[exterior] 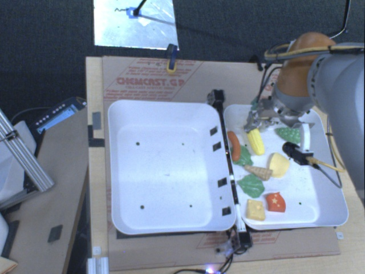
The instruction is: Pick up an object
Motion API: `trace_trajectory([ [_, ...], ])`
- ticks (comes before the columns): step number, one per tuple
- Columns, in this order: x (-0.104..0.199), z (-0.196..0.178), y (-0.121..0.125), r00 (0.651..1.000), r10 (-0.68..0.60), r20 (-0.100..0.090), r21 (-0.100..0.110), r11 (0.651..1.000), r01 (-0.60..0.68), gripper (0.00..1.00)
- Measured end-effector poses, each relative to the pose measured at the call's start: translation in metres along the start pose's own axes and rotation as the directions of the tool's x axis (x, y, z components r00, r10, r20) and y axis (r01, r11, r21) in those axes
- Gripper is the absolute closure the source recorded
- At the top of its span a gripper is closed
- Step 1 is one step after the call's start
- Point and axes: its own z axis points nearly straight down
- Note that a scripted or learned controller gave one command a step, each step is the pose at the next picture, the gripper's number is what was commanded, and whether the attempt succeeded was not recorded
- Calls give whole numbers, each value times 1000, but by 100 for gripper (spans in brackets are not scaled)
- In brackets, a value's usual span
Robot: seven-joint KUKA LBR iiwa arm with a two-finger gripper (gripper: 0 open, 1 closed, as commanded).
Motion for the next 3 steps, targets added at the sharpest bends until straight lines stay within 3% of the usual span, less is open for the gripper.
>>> trace_trajectory([
  [1,-3,-77,-28,1000,6,-2,7,1000,-6,100],
  [2,79,-277,-35,1000,-6,-4,-8,1000,6,100],
  [3,72,-436,-101,1000,1,-3,-9,1000,-1,100],
])
